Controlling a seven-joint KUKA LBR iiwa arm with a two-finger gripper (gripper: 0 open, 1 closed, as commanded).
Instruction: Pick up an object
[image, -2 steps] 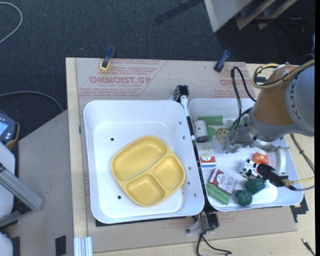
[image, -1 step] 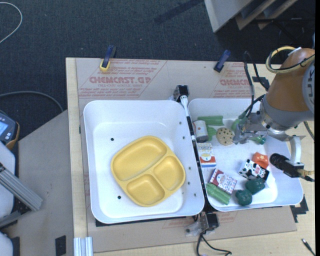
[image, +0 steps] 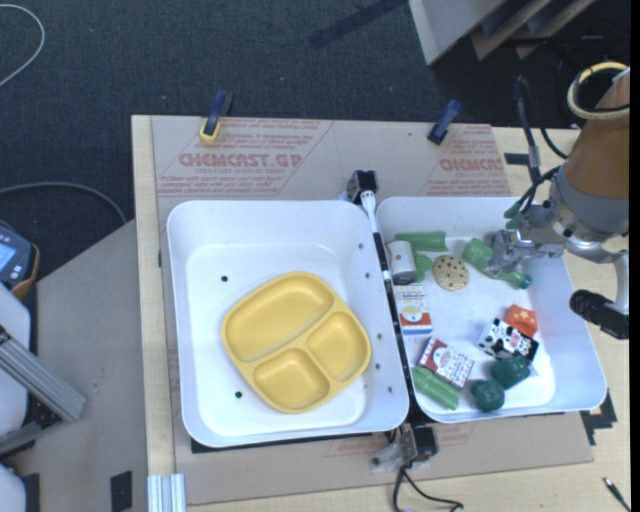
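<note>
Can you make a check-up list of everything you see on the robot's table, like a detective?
Surface: brown board with red print, bearing two white bins; left bin, right bin.
Job's things: in the right bin, a green tube, can, cookie, small carton, red box, cow toy, orange piece, dark green lump.
Clutter: yellow divided plate in the left bin.
Claw: claw low over the right bin's far side, by a green item; grip cannot be told.
Cables: black cables by the arm; wires at the board's near edge.
Surroundings: dark carpet; two clamps on the far edge.
</note>
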